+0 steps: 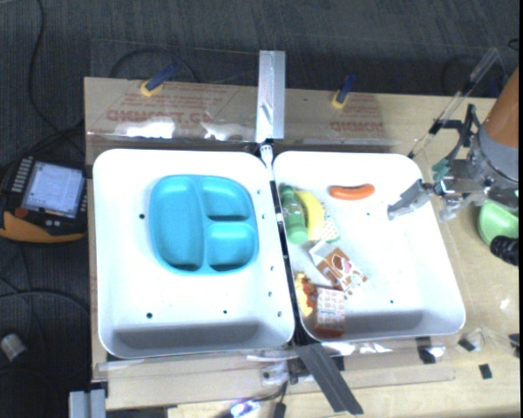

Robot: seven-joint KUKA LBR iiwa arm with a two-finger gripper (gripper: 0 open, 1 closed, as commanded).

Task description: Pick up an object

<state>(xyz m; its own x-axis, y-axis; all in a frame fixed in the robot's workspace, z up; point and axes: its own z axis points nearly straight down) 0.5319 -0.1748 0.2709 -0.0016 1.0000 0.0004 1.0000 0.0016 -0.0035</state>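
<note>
Hand point(411, 200) sits low over the right bin's point(436, 259) upper right corner; cannot tell its state, nothing seen in it. Left to right: left bin point(122, 303) holds a blue tray point(202, 221); in the right bin, against the left wall, a green bottle point(291, 214), a banana point(311, 213) touching it, and snack packs point(331, 286) below toward the front. An orange sausage point(351, 191) lies near the back wall, just left of the hand, apart from it.
</note>
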